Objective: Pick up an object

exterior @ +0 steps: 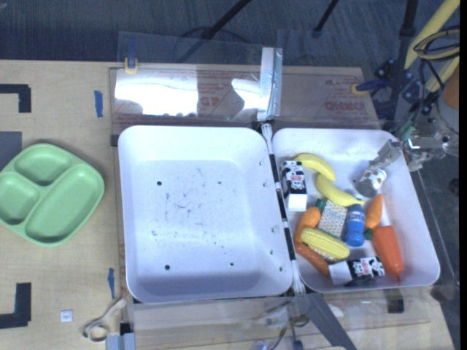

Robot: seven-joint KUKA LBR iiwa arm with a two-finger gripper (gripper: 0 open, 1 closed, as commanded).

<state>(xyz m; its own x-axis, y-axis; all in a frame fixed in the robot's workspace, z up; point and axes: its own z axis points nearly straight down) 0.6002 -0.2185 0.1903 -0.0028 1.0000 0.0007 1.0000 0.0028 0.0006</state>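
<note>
Reddish print is showing on the cardboard sheet behind the bins, reversed and too blurred to read; no other lettering is resolving as legible anywhere.

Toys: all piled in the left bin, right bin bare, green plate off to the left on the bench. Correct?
Not quite. The camera view shows the toys, such as the banana and the carrot, piled in the right bin; the left bin is the bare one. The green plate does sit left on the bench.

Gripper angled down-left, arm from right
</note>
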